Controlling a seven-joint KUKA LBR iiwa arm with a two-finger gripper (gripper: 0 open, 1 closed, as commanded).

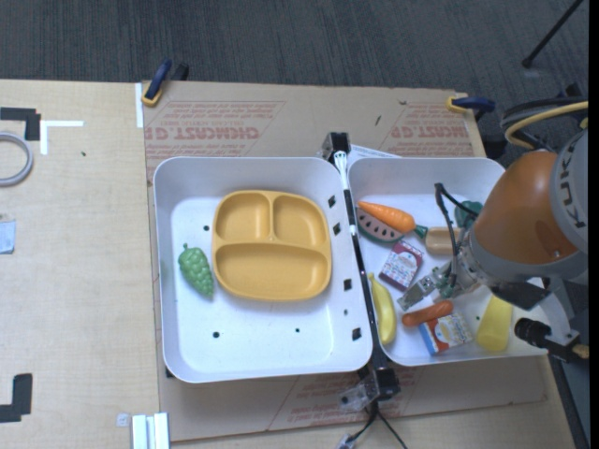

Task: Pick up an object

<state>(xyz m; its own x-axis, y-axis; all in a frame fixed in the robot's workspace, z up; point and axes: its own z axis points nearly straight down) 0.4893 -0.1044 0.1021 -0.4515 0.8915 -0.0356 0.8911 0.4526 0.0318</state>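
Note:
My gripper (423, 291) is low inside the right bin (421, 166), hanging under the orange-banded wrist (524, 218). It sits just above a red sausage-like piece (427, 314) and to the right of a pink packet (400, 267). A banana (383, 312) lies along the bin's left wall. An orange carrot (388, 217) and a tan piece (438, 241) lie farther back. A yellow block (495, 325) and a small printed packet (450, 333) rest near the front wall. Nothing can be seen held in the gripper.
The left bin (178, 335) holds a yellow divided plate (272, 244) and a green grape bunch (197, 270) at its left. A black divider (351, 251) separates the bins. Cardboard (234, 120) lies under both; cables (538, 110) run at the right.

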